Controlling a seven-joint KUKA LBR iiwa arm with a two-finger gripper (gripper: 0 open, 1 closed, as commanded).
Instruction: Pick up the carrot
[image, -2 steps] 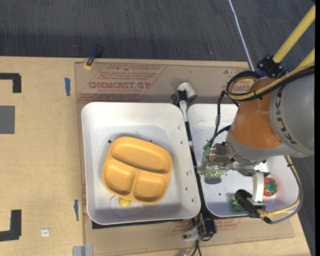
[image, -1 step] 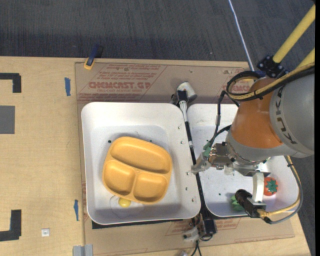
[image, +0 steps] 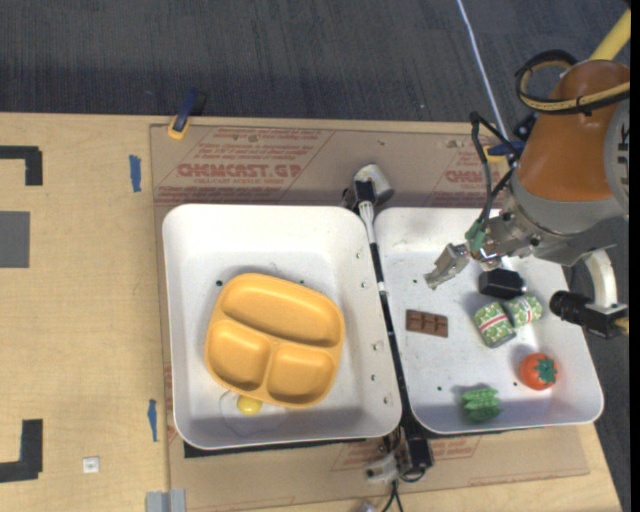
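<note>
An orange-red piece with a green top (image: 537, 371), the only carrot-coloured thing here, lies near the right bin's front right corner. My gripper (image: 446, 267) hangs over the back middle of the right bin (image: 420, 245), pointing down and to the left. It is well up and left of the orange piece and apart from it. Nothing shows in the gripper.
In the right bin lie a brown chocolate bar (image: 426, 323), a black block (image: 500, 283), two green-and-white packets (image: 506, 319) and a green leafy piece (image: 481, 402). A yellow divided plate (image: 272, 339) lies upside down in the left bin (image: 190, 240). The arm's body looms over the right bin's back right.
</note>
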